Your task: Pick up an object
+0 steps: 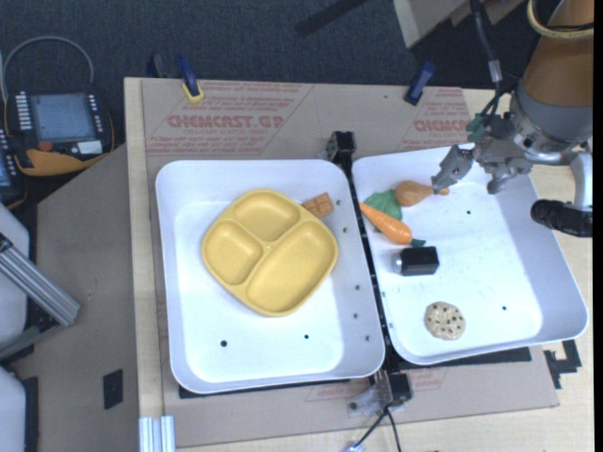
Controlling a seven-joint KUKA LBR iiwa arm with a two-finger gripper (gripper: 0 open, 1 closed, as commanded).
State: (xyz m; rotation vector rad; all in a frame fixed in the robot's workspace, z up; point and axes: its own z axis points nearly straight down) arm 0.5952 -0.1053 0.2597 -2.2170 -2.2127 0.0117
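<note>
Your gripper [474,171] is hanging wide open, holding nothing. Left of it are lying one drumstick [412,193], one carrot [386,220]; below, one cookie [444,320].

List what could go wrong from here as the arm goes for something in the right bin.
1. The gripper hovers by the chicken drumstick, which lies close against the carrot; a grasp there could nudge both or catch neither.
2. Both sit near the divider between the bins, so a push might wedge them against the wall.
3. The black block and the cookie lie flat, likely hard to pinch.
</note>
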